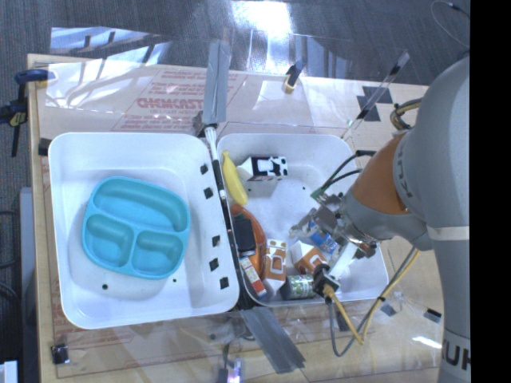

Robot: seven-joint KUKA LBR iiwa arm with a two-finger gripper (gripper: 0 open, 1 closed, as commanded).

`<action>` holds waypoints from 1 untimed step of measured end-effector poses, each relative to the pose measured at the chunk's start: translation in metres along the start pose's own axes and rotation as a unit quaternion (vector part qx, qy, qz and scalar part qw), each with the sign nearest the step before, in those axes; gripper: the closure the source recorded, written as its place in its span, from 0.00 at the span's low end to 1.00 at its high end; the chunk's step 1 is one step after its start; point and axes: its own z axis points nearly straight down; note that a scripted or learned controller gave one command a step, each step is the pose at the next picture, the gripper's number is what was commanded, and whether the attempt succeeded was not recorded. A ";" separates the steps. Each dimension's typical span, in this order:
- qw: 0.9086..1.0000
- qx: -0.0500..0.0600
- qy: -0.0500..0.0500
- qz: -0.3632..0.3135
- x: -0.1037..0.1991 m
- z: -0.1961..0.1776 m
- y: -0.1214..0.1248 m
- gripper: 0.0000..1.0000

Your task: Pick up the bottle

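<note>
In the right bin [351,146], the gripper [322,214] sits low among the clutter, just over a clear bottle [318,236] with a blue label that lies toward the bin's right side; whether it is wide, narrow or gripping anything cannot be told. Near the bottle are an orange carton [276,258] and a green can [299,287], with a banana [233,179] by the left wall. The left bin [64,158] holds a blue tray [136,226].
</note>
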 end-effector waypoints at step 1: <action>0.997 0.011 -0.004 -0.082 0.046 0.024 0.046 0.00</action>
